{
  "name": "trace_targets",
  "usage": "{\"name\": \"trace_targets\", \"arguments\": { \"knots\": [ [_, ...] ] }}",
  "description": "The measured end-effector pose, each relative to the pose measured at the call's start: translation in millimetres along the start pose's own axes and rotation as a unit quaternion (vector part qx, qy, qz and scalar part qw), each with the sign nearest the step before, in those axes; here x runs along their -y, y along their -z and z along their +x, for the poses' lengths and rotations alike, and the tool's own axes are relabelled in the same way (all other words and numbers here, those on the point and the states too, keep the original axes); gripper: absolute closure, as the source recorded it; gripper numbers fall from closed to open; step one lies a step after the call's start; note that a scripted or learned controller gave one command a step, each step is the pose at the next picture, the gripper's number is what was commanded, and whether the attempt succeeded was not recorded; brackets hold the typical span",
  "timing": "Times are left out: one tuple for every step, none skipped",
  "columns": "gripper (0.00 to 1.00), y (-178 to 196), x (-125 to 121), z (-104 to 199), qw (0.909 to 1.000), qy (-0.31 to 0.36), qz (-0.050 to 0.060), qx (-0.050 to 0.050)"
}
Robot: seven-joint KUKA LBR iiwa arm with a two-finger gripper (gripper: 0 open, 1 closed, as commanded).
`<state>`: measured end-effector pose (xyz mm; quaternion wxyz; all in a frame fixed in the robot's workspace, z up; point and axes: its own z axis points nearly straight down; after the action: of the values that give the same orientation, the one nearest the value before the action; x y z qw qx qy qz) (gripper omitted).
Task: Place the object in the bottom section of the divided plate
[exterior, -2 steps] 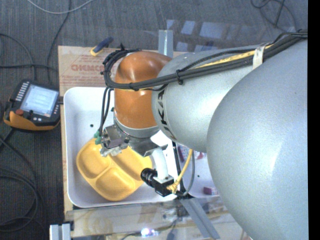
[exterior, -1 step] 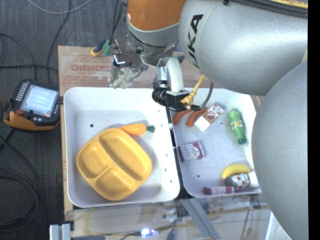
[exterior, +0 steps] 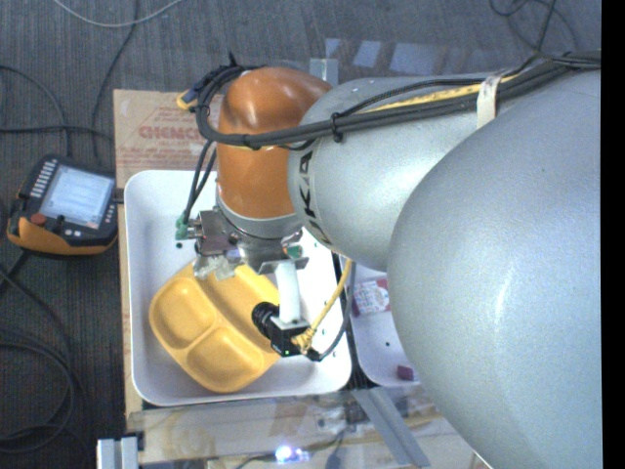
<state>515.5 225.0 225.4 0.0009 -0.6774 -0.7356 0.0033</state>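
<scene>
Divided plate (exterior: 210, 335), yellow, lies in left white bin (exterior: 142, 262), toward bin's near-left corner, tilted askew. Arm's wrist w/ orange band (exterior: 259, 140) hangs directly over plate's upper-right part. Gripper (exterior: 244, 262) under wrist, hidden by it; jaw state: can't tell. Small dark red item (exterior: 403, 370) in right bin. Pendant (exterior: 63, 206) on floor left of bench.

My arm (exterior: 469, 223) is pale grey, with a glossy orange band (exterior: 259, 149) above the wrist. Below me the divided plate (exterior: 210, 330) is mustard yellow, plain (no pattern), in a white bin (exterior: 146, 262). The floor (exterior: 59, 66) is dark grey carpet.
</scene>
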Motion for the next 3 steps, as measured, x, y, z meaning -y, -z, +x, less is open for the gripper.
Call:
{"name": "trace_targets", "arguments": {
  "knots": [
    [1.00, -110.0, 13.5, -1.5, 0.9992, 0.036, -0.014, -0.006],
    [1.00, 10.3, -52.2, -13.4, 1.0000, -0.002, -0.003, 0.001],
    [1.00, -95.5, 29.5, -10.9, 1.0000, 0.009, 0.001, -0.001]
  ]
}}
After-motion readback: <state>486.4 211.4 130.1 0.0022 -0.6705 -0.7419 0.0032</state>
